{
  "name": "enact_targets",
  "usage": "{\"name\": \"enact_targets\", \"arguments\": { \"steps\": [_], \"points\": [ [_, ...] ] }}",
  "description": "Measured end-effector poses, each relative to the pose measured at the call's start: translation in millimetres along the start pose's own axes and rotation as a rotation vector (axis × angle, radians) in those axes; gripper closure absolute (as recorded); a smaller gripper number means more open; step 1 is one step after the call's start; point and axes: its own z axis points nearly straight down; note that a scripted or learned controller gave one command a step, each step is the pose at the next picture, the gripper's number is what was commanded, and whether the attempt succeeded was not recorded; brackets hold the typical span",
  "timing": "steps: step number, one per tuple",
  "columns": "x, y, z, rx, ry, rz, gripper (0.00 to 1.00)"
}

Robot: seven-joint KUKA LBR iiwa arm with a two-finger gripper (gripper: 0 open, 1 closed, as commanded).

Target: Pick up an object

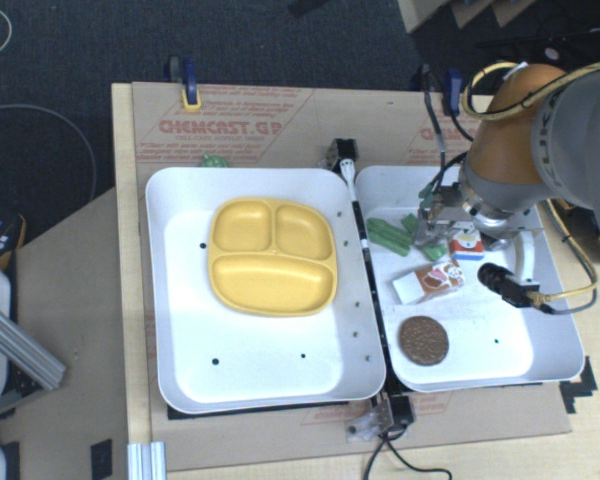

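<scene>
The bench carries two shallow white plastic bins side by side. The left bin [180, 298] holds a yellow three-compartment plastic plate [273, 256], which serves as the landmark below. The right bin [540, 353], just right of the plate's bin, holds all loose objects.

Object positions, relative to the yellow plate:
- A green elongated plastic piece [388, 235] lies to the right, across the divider between the bins, level with the plate's upper half.
- A small white packet with a red-and-brown printed picture [430, 281] lies further right, level with the plate's lower edge.
- A brown round flat disc resembling a cookie [423, 339] lies to the right and below, nearer the bottom rim.
- A small red, white and blue item [467, 245], too small to identify, lies far right, just beside the arm's wrist.

The two-finger gripper [435, 220] hangs over the upper part of the right bin, between the green piece and the red, white and blue item. The state of the jaws cannot be told: the wrist body hides them. No object is seen between them.

Step in hand, as judged: approach, with the gripper over the clutter. No grasp is confirmed. The next move calls for a centred descent on one object, the green piece being nearest, then closure and a vertical lift. Risk: neighbouring items lie close and may be nudged.
</scene>
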Motion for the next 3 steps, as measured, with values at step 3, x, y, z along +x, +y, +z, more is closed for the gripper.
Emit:
{"name": "enact_targets", "arguments": {
  "steps": [3],
  "points": [
    [106.0, -123.2, -292.8, -0.005, -0.001, 0.003, 1.0]
  ]
}}
